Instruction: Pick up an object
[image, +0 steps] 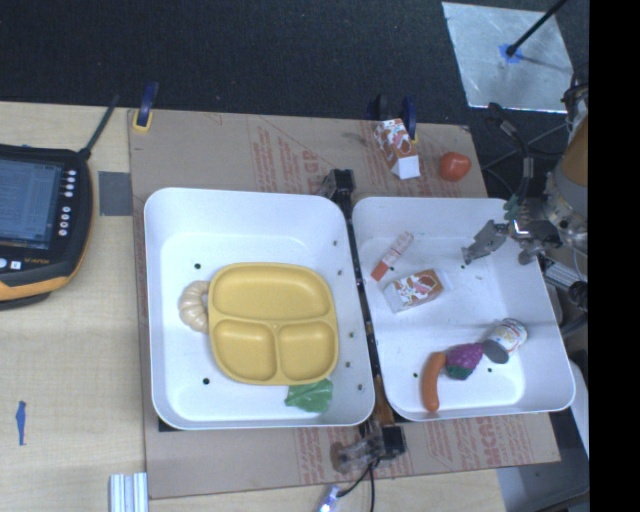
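Note:
The right bin (520, 290) holds several items: an orange-and-white tube (392, 256), a flat printed packet (415, 289), a small can on its side (507, 338), a purple piece (463, 360) and an orange sausage-shaped piece (432, 381). My gripper (505, 248) hangs over this bin's far right corner, reaching in from the right. It is open, its dark fingers (483, 245) are spread, and nothing lies between them. It is well apart from every item; the can sits below it and the packet to its left.
The left bin (170, 230) carries a yellow divided plate (272, 322), a beige bread-like piece (193, 305) and a green piece (309, 396). Behind the bins on the cardboard stand a small carton (397, 147) and a red ball (454, 166). A control tablet (40, 215) lies far left.

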